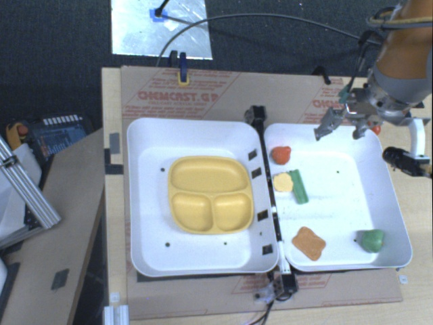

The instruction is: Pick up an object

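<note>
The right bin (385,202) holds a red-orange piece (281,155) at its far left corner, a yellow piece (283,182) with a green stick (299,187) beside it, an orange-brown slab (308,242) near the front, and a green lump (371,240) at the front right. My gripper (344,128) hangs open above the bin's far edge, fingers spread, nothing between them. It is well apart from every object.
The left bin (145,249) holds a yellow three-compartment tray (208,193). A black divider with clips (265,181) runs between the bins. A black fitting (406,160) sticks out at the right bin's far right rim. Cables cross the dark floor behind.
</note>
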Motion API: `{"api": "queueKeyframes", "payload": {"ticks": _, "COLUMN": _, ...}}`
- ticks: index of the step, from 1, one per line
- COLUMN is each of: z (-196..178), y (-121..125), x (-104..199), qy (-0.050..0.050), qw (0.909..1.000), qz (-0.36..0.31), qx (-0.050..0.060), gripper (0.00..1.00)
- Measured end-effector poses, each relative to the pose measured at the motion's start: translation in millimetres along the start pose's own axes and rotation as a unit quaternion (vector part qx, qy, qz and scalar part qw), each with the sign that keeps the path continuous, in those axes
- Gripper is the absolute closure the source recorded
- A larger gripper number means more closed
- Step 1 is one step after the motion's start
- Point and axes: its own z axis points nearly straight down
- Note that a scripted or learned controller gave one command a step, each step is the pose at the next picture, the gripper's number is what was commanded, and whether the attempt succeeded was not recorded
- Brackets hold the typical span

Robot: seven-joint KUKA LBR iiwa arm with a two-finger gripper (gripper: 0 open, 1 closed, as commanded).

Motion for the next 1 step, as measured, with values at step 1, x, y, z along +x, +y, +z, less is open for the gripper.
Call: {"api": "queueKeyframes", "payload": {"ticks": 1, "z": -7.3, "y": 1.8, "x": 0.2, "qy": -0.001, "qw": 1.0, "qz": -0.001, "qx": -0.006, "gripper": 0.0}}
